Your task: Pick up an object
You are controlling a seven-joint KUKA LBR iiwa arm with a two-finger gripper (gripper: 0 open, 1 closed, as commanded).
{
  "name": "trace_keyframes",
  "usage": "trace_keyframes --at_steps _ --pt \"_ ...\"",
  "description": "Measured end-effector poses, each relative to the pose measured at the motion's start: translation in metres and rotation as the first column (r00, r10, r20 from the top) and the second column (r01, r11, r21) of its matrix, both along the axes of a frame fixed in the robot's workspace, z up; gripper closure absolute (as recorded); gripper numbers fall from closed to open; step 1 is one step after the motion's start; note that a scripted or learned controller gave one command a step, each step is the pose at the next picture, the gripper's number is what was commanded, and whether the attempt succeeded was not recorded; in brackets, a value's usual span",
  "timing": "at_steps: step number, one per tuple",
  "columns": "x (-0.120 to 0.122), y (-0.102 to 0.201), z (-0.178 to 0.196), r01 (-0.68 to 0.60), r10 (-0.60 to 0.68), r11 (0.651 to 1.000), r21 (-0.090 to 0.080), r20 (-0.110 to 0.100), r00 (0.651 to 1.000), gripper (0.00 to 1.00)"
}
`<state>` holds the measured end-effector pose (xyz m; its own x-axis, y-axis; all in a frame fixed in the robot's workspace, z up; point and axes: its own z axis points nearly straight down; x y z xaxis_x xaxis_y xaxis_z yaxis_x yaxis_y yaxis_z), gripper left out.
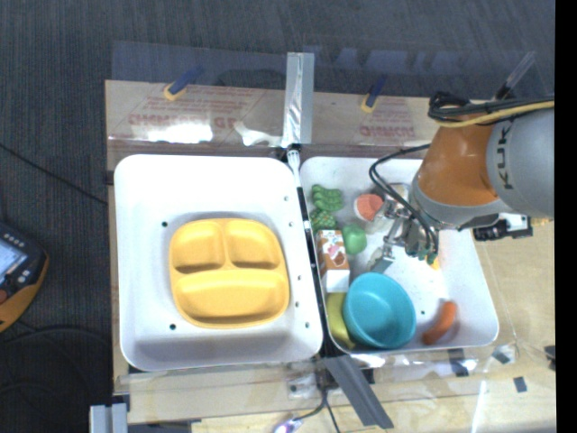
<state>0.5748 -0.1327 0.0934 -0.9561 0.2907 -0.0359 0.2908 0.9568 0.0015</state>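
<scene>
1. Progress first: we judge the pick not yet made — every object lies in the right bin (469, 269), none lifted.
2. We see the gripper (407, 237) low over the bin's middle, just above the blue bowl (380, 309), near the green piece (354, 239) and the red-white piece (368, 206).
3. We cannot tell its state — cables and metal blur together, and nothing shows in its grasp.
4. Left to do: close on one object and raise it. The yellow tray (228, 271) sits in the left bin (144, 197), the carrot (439, 323) near the right bin's front corner.
</scene>
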Motion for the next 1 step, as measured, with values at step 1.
trace_keyframes --at_steps 1 --pt "0.0819 0.0303 -0.0035 -0.126 0.126 0.992 0.002 -0.023 0.992 0.0"
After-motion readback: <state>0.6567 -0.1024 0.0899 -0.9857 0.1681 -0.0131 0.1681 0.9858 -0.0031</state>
